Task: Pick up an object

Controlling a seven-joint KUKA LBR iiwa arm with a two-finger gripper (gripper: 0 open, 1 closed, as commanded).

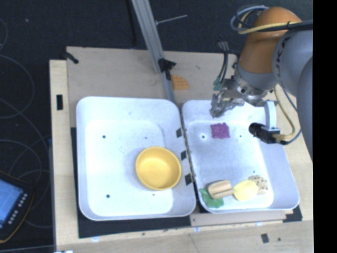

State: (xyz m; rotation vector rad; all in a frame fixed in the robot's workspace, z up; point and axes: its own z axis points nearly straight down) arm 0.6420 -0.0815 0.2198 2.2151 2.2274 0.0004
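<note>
Plainly the approach step is in hand: the tool [220,108] hovers at the 12 o'clock end of the right bin [279,173], its state impossible to tell. The purple block [220,130] lies just beside it at 6 o'clock, so the next move calls for a short descent over it.

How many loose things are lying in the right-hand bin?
5: a purple square near the far end, and a tan block, green piece, yellow lump and speckled ball clustered at the near edge.
</note>
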